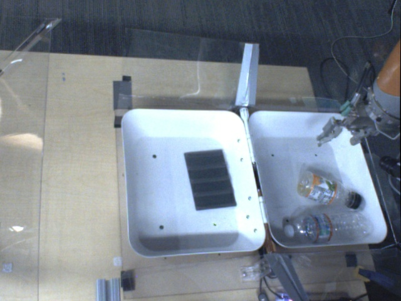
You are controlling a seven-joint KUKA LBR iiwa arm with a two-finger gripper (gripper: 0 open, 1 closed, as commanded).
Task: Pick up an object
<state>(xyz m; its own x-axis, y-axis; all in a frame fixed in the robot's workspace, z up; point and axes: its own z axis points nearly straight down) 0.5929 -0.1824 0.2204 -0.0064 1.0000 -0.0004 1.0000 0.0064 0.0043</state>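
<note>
My gripper [341,135] hangs over the upper right part of the right bin [276,137], its two fingers spread apart with nothing between them. Below it in that bin lies a small clear bottle with an orange and green label and a dark cap [327,190]. A larger clear plastic bottle with a blue label [326,226] lies on its side along the bin's near wall. In the left bin [144,168] a flat black ribbed block [210,179] lies near the middle.
A metal upright post [247,80] stands behind the seam between the bins. Clear plastic sheeting [25,137] covers the bench on the left. Cables and clamps sit along the front edge and at the right.
</note>
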